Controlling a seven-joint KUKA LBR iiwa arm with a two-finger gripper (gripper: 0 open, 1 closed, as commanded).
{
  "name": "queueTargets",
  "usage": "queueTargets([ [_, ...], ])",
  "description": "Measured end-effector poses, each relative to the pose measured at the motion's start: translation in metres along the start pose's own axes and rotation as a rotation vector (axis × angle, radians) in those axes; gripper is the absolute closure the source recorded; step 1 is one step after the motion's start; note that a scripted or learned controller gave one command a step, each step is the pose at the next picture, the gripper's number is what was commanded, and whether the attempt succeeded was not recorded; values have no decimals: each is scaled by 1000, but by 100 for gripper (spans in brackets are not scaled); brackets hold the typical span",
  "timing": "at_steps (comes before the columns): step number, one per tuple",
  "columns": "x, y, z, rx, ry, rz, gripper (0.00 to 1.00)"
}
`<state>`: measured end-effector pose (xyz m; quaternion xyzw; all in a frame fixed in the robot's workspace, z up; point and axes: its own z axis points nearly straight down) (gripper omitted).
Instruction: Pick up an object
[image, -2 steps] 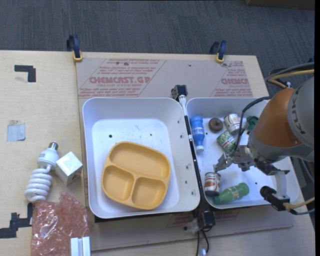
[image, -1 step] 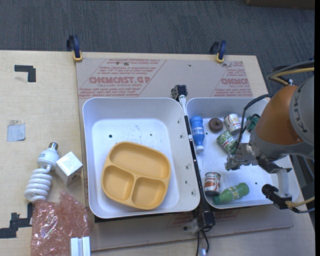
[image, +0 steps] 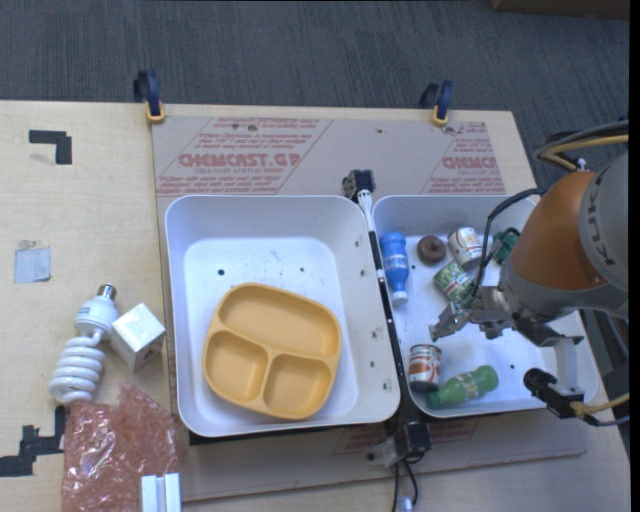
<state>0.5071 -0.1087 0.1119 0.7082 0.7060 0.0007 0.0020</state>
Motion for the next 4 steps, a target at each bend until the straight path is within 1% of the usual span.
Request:
queueTargets([
  [1,-1,1,-10,-3,-1,-1,100],
  [2,52,75,-80,3,1,-6,100],
  [3,52,76,-90,3,-1,-8,100],
  [4,52,76,-90,3,-1,-8,0],
])
